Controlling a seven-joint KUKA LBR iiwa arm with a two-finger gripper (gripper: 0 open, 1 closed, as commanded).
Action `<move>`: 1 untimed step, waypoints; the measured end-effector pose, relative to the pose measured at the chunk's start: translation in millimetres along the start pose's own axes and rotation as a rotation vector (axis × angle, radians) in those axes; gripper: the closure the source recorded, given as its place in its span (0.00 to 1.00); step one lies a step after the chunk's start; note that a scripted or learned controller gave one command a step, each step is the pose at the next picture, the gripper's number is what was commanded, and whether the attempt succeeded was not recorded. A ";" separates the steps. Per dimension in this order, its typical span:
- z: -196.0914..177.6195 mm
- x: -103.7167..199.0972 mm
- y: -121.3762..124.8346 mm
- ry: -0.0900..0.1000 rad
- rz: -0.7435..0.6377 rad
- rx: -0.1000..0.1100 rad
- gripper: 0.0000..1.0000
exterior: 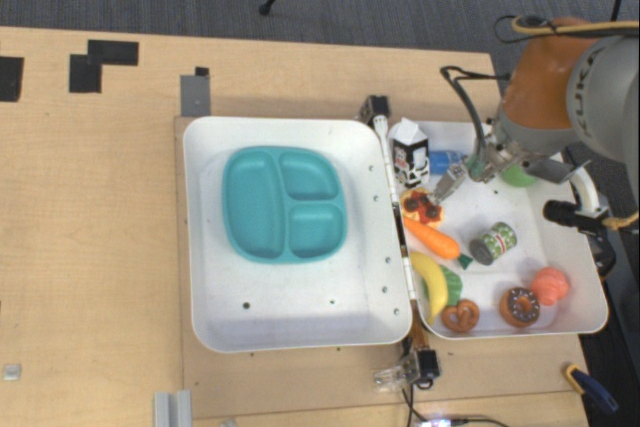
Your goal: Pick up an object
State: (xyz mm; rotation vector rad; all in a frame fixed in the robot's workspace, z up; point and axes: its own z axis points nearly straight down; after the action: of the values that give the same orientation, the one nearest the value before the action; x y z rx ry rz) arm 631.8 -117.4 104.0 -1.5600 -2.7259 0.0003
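Right bin [590, 310] on bench [90, 245]: milk carton [409, 153], carrot [432, 239], banana [433, 281], green can [493, 242], pretzel [461, 315], chocolate doughnut [520, 306], pink ball [551, 284], all loose on the floor. Left bin [290, 320]: teal divided plate [284, 204], flat, near centre. Gripper [462, 175] low over right bin's upper part, beside carton, fingers parted with nothing between.

Light wooden bench [90, 245], two white bins [230, 315] side by side
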 end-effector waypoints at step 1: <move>8.7 28.4 -25.4 -0.019 -0.080 -0.008 0.00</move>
State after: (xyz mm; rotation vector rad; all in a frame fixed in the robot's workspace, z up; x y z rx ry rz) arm 595.5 -105.8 95.3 -1.4599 -2.8039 0.0042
